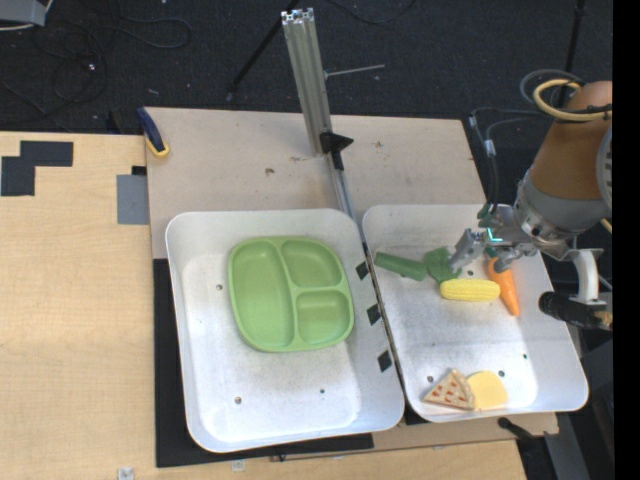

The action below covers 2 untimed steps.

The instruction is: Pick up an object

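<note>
The right bin [420, 368] holds a yellow corn cob [470, 290], an orange carrot [507, 288], a green vegetable piece [412, 266], a pizza slice [449, 392] and a yellow cheese piece [489, 390]. My gripper [485, 248] hangs over the far right part of this bin, just above the corn and carrot, with its fingers spread and nothing between them.
The left bin [200, 388] carries a green divided plate [291, 293]. A metal post [310, 78] rises behind the bins. Black clips [372, 313] line the seam between the bins. The arm's grey body [565, 168] stands at the right.
</note>
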{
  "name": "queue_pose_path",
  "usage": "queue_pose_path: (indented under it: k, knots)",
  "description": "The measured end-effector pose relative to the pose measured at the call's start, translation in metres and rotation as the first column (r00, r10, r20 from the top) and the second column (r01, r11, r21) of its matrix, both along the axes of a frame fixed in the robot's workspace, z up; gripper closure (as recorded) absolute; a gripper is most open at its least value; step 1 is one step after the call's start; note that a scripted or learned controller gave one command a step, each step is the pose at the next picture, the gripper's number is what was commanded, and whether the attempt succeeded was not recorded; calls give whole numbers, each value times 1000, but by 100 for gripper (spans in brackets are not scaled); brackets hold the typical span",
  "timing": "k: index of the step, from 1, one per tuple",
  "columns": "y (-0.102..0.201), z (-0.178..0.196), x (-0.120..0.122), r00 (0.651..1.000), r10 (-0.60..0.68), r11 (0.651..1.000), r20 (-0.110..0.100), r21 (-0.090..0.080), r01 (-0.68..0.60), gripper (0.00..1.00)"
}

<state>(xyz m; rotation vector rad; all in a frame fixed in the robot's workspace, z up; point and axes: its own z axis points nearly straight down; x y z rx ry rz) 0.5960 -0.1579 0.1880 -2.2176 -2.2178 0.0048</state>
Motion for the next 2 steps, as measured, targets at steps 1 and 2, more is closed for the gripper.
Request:
queue_pose_path:
  k: [1, 2]
  knots:
    - [0, 1, 1, 1000, 0, 1000, 3, -1, 0, 0]
    - [1, -63, 1, 1000, -1, 1000, -2, 0, 1, 0]
